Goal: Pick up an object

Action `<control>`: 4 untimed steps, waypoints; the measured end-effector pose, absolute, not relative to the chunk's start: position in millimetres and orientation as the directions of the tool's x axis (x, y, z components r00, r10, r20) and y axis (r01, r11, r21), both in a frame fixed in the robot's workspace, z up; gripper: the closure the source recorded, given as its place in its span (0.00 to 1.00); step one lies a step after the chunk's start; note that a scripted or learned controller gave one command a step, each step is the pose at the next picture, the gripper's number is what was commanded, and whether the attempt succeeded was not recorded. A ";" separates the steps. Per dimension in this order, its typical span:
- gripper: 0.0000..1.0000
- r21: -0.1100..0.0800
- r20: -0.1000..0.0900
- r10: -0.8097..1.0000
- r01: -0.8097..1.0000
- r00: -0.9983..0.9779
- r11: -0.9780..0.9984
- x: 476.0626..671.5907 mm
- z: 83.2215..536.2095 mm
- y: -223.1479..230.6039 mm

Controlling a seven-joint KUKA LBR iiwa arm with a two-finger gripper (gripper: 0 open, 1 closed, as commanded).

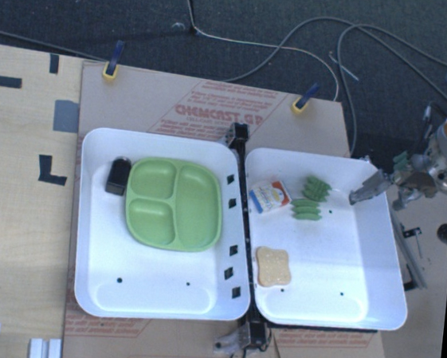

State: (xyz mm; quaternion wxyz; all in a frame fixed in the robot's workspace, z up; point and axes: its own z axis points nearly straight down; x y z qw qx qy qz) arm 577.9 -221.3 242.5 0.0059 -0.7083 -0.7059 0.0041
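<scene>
The gripper (383,187) hangs at the right bin's (375,256) upper right edge, its grey fingers spread apart with nothing between them, so the claw is open and carries nothing. This looks like the approach step: no object has been chosen by contact yet, and the arm sits off to the side instead of over any target. The right bin offers three candidates: green beans (311,199) near its upper middle, a small packet (269,196) just beside them toward the divider, and a toast slice (273,267) lower down near the left wall. The left bin (93,264) holds a green tray (175,205) with a black block (118,176) touching or just beside its left rim. The beans lie closest to the gripper, so they seem the likely pick. The next move calls for swinging left over the chosen thing, lining the fingers across its narrow side, descending to the bin floor and closing. The beans look low and flat, so a shallow descent may slip over them; the packet may slide.
</scene>
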 end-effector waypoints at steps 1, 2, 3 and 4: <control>0.00 -0.001 -0.001 1.000 1.000 -0.001 0.001 580.3 251.0 -220.4; 0.00 -0.005 0.000 1.000 1.000 -0.001 0.001 573.2 190.5 -216.2; 0.00 -0.004 0.000 1.000 1.000 -0.002 0.002 567.5 131.0 -209.1; 0.00 0.000 -0.003 1.000 1.000 -0.002 0.002 567.9 82.9 -208.5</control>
